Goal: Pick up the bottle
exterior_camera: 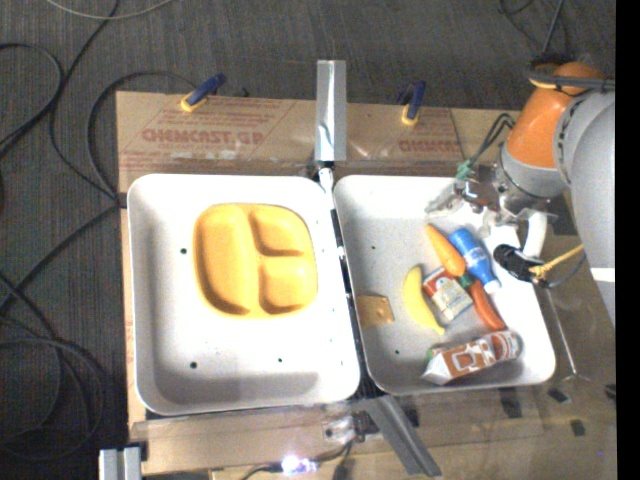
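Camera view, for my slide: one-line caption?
Grey arm's gripper above blue plastic bottle in cluttered right white bin; yellow divided tray in left.

In the right bin (375,268), bare floor is lying open along its left half, while the blue bottle (473,256) is sitting crowded among a carrot (444,249), a small packet (447,295), a banana (418,298) and the far-right wall, with a carton (472,357) blocking the near side.

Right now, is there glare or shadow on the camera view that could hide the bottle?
Camera view: the blue bottle is evenly lit and clear; a soft shadow lies along the left bin's lower wall; a small bright glare spot sits at the bench's front edge; the gripper area looks slightly blurred.
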Available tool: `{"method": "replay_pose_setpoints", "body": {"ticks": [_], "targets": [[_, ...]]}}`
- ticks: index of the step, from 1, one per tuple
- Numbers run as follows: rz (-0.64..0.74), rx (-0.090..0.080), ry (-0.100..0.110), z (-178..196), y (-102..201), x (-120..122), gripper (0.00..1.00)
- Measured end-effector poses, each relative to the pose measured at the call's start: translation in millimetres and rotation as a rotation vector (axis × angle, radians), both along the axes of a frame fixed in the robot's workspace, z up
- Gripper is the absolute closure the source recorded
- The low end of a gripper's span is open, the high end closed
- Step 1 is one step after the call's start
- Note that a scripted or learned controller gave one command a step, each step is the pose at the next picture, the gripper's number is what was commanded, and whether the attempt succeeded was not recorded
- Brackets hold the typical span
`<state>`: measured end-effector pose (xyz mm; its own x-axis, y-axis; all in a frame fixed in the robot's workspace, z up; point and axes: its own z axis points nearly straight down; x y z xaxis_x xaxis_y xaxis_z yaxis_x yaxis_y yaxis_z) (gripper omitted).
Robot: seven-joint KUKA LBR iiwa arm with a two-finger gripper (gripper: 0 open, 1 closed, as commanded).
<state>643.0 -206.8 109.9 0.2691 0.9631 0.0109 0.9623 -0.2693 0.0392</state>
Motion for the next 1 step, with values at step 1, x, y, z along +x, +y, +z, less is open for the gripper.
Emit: {"method": "replay_pose_setpoints", "body": {"ticks": [1], "targets": [[0.099, -0.009, 0.004, -0.7, -0.4, 2.1, 0.00]]}}
